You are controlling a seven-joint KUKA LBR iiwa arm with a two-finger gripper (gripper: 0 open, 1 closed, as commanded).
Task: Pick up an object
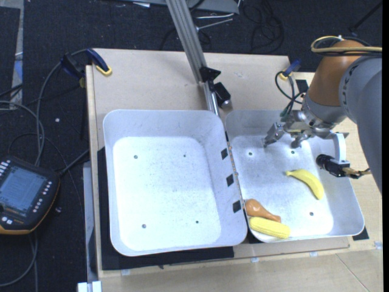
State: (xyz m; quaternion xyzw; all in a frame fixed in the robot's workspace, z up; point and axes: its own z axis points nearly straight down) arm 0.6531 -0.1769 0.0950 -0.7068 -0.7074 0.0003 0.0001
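Observation:
In the right bin (340, 221) lie a yellow banana (307, 181) near the middle right, an orange-brown drumstick-shaped toy (261, 210) by the left wall, and a yellow corn cob (270, 227) at the front edge. My gripper (283, 136) hovers over the bin's back part, up and to the left of the banana. Its fingers are spread apart with nothing between them.
The left bin (115, 126) stands beside the right one, their walls meeting in the middle. A slanted metal pole (191, 47) rises from behind the bins. A blue-and-yellow clamp (91, 62) grips the bench's back left corner. A control pendant (21, 193) lies on the floor at left.

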